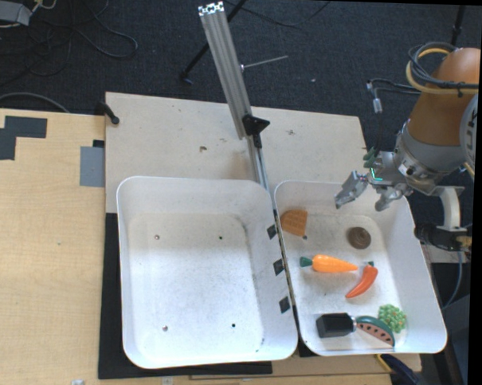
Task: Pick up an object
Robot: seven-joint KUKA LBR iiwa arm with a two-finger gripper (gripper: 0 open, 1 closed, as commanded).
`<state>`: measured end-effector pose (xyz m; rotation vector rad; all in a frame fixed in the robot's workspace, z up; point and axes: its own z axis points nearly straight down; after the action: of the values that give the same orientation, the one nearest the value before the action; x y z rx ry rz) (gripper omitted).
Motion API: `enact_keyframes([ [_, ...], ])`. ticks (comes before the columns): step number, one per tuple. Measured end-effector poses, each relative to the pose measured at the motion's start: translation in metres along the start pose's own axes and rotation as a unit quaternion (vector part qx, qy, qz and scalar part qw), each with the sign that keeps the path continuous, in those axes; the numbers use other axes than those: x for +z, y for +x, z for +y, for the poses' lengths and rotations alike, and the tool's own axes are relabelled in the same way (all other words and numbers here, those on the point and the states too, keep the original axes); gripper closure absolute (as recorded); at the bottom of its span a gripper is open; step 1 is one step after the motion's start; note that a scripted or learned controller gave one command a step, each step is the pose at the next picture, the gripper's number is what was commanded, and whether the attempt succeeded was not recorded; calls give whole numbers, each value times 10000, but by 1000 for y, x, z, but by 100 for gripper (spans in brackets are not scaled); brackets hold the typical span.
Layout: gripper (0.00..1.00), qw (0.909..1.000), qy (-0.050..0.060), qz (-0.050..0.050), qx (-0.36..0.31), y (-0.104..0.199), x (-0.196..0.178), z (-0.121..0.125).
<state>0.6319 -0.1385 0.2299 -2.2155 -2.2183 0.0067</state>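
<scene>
- Hanging over the far edge of the right bin (427, 315), your claw (365, 195) has its 2 fingers (349, 190) spread wide with nothing between them.
- Above it you see the grey wrist and the orange band of the arm (448, 101), which comes in from the right.
- Nearest the claw, on the bin floor below it, is a small brown round object (359, 237); you cannot tell from here exactly what it is.
- To its left, close to the divider between the 2 bins, sits a tan-orange wedge-shaped piece (295, 223).
- Further toward you, a toy carrot (331, 265) lies sideways near the middle of the bin, its green end pointing left.
- Just beside the carrot's right end, a red chili pepper (363, 282) lies at a slant, stem end uppermost.
- At the near end of the bin you have a black block (334, 325), and touching its right side a watermelon slice (376, 330) with a green bunch of grapes (392, 317) just behind it.
- All 7 things lie on the bin floor, apart from the claw.
- The left bin (144, 223) lies alongside, sharing the middle edge, where 3 small black clips (278, 266) sit.
- Both bins rest on the tabletop (164, 136), and a slanted aluminium rail (230, 75) rises from its far side.
</scene>
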Motion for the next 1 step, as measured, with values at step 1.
enact_keyframes([
  [1,0,10000,-24,-6,-7,0,-3,1],
])
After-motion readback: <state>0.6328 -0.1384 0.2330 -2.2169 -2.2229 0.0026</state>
